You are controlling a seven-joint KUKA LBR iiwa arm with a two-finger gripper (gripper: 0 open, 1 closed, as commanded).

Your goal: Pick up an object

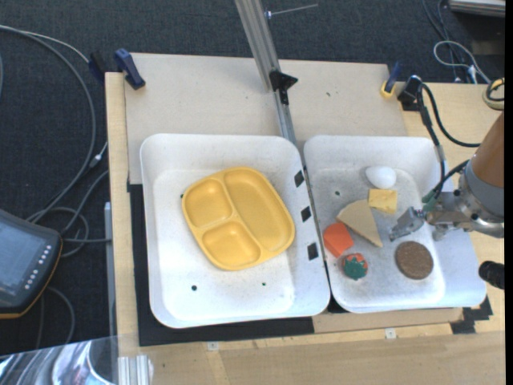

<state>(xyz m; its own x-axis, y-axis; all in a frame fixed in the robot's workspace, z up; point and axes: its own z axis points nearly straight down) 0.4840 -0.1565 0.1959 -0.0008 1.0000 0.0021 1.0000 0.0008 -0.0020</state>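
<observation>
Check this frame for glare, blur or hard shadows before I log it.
Camera view: even, soft light, only faint shadows beside the yellow tray and the brown disc; the white egg is nearly washed out against the right bin; the hand looks slightly soft; a bright reflection sits at the bottom left corner.

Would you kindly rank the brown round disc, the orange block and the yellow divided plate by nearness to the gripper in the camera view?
From the gripper:
1. Brown round disc, just below it in the right bin.
2. Orange block, at that bin's left side.
3. Yellow divided plate, in the left bin.
</observation>
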